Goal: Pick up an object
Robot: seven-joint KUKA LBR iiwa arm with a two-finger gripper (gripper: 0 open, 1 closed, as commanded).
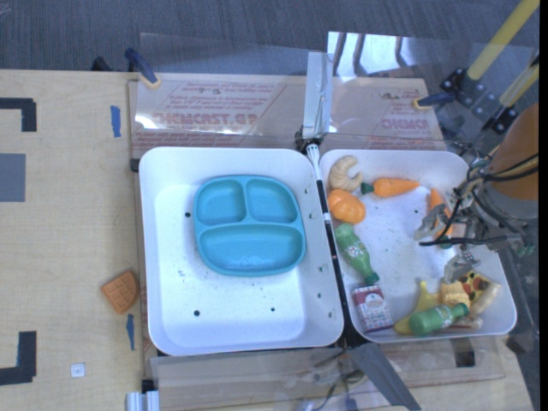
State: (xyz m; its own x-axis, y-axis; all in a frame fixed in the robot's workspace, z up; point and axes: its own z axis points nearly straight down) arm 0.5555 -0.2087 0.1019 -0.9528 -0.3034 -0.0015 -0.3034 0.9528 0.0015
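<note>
Hand [445, 226] near right bin's [402, 236] far edge, perhaps over toys.

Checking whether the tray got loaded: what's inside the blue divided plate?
All three compartments of the blue divided plate show bare blue, nothing in them. It sits in the left bin; the bin floor beneath it is covered.

You had two white bins: one [163, 255] holding a single blue divided plate [248, 225], the other [402, 229] under the gripper. Near the gripper you had two green bottles [355, 253] [437, 318], one carrot [394, 187], one orange [346, 206] and one banana [424, 296].
</note>
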